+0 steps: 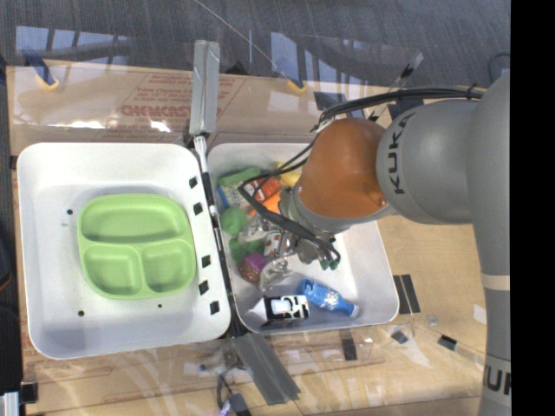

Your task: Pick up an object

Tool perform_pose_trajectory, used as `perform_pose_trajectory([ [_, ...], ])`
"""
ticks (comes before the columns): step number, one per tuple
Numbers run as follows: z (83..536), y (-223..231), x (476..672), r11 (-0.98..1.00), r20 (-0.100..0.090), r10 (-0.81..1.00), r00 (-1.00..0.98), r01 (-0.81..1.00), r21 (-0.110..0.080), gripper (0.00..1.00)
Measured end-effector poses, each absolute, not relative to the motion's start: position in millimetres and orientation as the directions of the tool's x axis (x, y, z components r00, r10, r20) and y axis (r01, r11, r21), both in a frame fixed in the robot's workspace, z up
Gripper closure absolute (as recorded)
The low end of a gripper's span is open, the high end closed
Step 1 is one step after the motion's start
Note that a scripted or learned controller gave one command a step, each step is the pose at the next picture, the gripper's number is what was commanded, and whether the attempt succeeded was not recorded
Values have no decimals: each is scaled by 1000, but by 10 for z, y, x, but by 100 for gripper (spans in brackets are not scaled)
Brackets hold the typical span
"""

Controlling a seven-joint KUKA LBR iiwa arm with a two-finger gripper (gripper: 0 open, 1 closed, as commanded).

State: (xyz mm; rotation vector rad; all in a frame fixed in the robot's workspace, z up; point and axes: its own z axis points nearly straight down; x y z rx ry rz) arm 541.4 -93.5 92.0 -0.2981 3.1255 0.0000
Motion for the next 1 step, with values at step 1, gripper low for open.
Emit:
perform_pose_trajectory([
  [1,922,-978,5419,999,-3,-37,-999,-37,0,0],
])
